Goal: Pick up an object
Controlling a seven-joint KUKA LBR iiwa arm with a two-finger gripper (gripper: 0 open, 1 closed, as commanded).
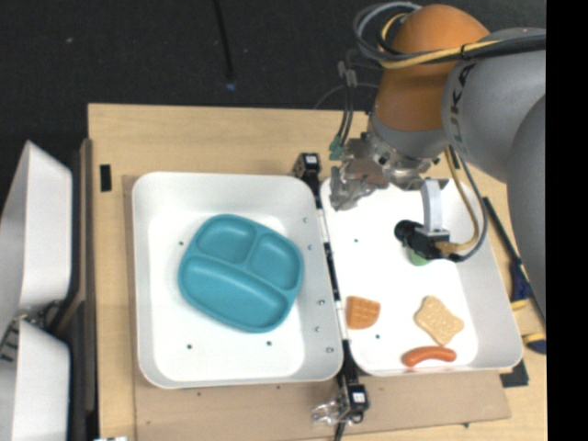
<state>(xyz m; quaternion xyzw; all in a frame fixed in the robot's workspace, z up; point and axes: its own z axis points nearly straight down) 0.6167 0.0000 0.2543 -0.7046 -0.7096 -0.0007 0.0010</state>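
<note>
My gripper (343,191) hangs over the far left corner of the right bin (386,219), close to the divider between the bins, with nothing visible in it. Along the near side of that bin lie an orange waffle piece (362,312), a tan toast slice (437,320) and a red sausage (428,356). A small green thing (419,258) peeks out near the bin's middle right, partly hidden by the robot's wrist gear. The gripper is well away from all of them.
The left bin (165,338) holds a teal divided plate (241,272) at its middle. The grey arm with its orange band (423,72) covers the far right of the bench. A white container (37,228) stands off the bench's left edge.
</note>
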